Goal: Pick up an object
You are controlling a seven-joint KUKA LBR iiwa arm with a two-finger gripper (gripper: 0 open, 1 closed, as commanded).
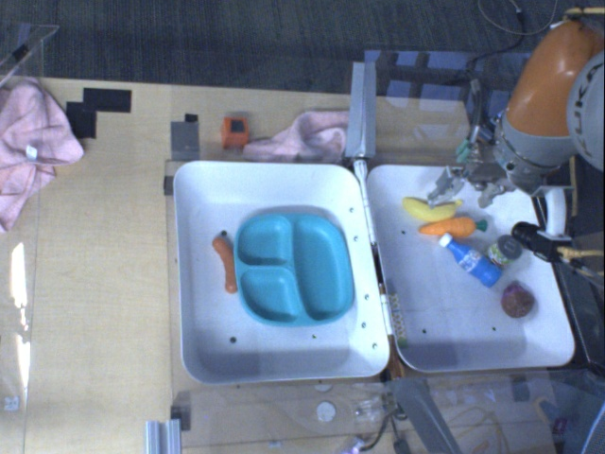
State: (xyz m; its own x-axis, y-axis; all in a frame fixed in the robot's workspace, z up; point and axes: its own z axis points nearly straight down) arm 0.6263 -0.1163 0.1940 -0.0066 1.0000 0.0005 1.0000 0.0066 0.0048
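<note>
Hovering over the right bin [416, 343], gripper [465, 185] fingers spread, clamped on nothing, just above the banana [425, 206], whose long axis runs 9-to-3. Same bin: carrot [448, 226], blue bottle [473, 260], dark round fruit [517, 300]. Left bin [194, 282]: blue divided tray [293, 266], orange sausage-shaped piece [226, 261] at its 9 o'clock.

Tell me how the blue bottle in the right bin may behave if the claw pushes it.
The blue bottle lies on its side, so it would probably roll rather than tip. It looks like smooth plastic, perhaps slippery and light. The toy carrot lies close beside its white cap, so a push may disturb that too.
</note>
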